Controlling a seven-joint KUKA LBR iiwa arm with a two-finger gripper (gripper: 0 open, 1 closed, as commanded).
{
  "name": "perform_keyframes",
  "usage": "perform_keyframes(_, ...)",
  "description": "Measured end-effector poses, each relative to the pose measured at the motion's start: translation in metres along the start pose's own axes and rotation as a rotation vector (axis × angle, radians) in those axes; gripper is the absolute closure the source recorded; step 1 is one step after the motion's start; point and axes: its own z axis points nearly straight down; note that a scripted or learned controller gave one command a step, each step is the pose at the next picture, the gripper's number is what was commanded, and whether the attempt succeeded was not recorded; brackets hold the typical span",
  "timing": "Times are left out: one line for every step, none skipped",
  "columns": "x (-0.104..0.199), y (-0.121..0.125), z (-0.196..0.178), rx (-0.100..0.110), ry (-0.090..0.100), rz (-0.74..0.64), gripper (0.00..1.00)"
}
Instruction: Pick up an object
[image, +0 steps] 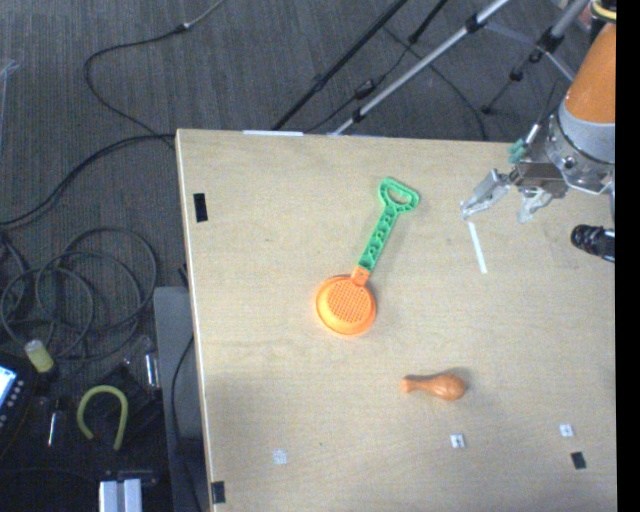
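No readable text, labels, brands or numbers anywhere. The board (300, 420) carries small black and white marker squares, too small to read; none shows legible characters. The green-handled orange sieve toy (356, 280) has raised marks along its handle, unreadable at this size.

The grey arm (590, 110) with its orange band is cut off by the top and right edges, the wooden bench top (280, 300) runs out past the bottom edge, and small marks (457, 440) near its lower right are too tiny to identify.
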Motion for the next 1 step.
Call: perform_keyframes(0.0741,-0.0096,0.0696,0.001,0.000,-0.028,0.00)
